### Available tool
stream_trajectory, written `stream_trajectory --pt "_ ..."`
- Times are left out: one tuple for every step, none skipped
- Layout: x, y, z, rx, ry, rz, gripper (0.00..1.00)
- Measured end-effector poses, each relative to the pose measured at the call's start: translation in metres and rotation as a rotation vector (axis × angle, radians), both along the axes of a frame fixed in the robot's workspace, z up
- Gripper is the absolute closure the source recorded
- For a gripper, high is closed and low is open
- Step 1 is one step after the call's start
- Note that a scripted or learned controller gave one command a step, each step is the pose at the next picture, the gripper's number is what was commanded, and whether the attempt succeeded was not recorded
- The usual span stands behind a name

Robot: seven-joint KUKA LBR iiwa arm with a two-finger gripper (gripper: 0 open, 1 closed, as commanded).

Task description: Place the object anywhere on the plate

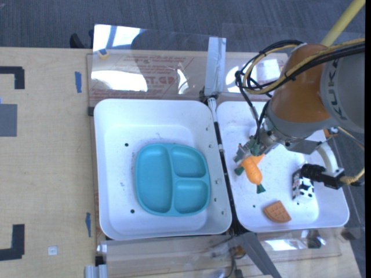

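Wrist hides gripper (253,149) tips over carrot (253,170).

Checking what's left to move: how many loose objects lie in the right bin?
3: a carrot at the pincer, a cracker near the front, a cow to the right. The arm may hide others.

Left bin (110,126) and right bin (330,213) — smooth white plastic by appearance, slight sheen, faint scuffing on the floors. Plate (172,179): turquoise plastic, smooth, matt to satin. Bench (46,172): pale wood-look board, matt. Clear sheet (145,62) behind the bins — glossy, strongly reflective. Carrot (253,169): orange, smooth, plastic-looking. Arm band (301,91): orange, smooth, semi-gloss. Cables (255,80): black, smooth sheathing.
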State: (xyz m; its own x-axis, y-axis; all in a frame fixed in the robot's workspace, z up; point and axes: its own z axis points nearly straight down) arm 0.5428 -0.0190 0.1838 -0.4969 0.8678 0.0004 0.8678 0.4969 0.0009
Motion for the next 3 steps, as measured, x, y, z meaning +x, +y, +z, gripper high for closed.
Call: stream_trajectory --pt "-0.0158 0.0619 0.0002 0.000 0.005 0.235 1.00" --pt "-0.0158 0.0615 0.0000 0.000 0.005 0.234 0.00" --pt "-0.0156 0.0615 0.0098 0.000 0.003 0.234 1.00"
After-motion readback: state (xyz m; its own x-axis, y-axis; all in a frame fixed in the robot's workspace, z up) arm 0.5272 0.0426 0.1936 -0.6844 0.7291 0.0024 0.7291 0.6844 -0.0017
